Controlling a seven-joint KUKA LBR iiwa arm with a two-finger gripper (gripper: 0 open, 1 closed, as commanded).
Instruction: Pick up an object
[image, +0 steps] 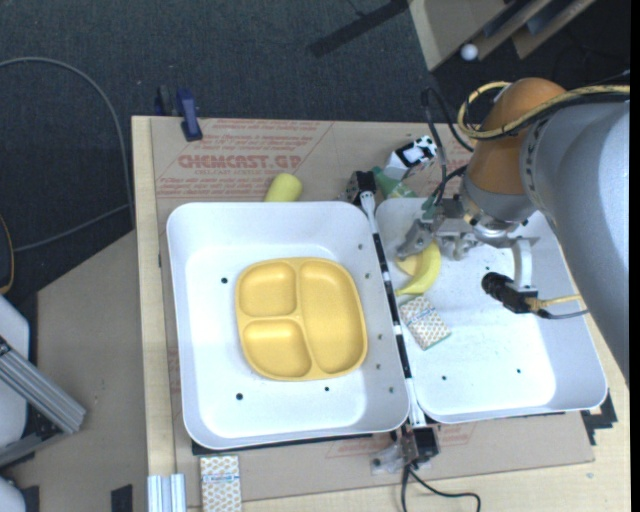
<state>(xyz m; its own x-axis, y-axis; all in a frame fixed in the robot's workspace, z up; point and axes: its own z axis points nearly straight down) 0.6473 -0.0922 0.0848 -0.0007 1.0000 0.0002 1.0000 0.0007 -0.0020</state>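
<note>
the arm (585, 150) is cut off by the right and top edges, so its upper part cannot be seen. the gripper (440, 238) sits low over the right bin (520, 385), and its own body covers the tips, so how it stands cannot be told. the banana (422, 273) is partly hidden under the gripper; whether the two touch is unclear. a small patterned packet (426, 324) is too blurred to read. the clutter (400, 170) on the surface (150, 300) behind the bins is too small to identify. a printed card (220, 484) runs off the bottom edge.
</note>
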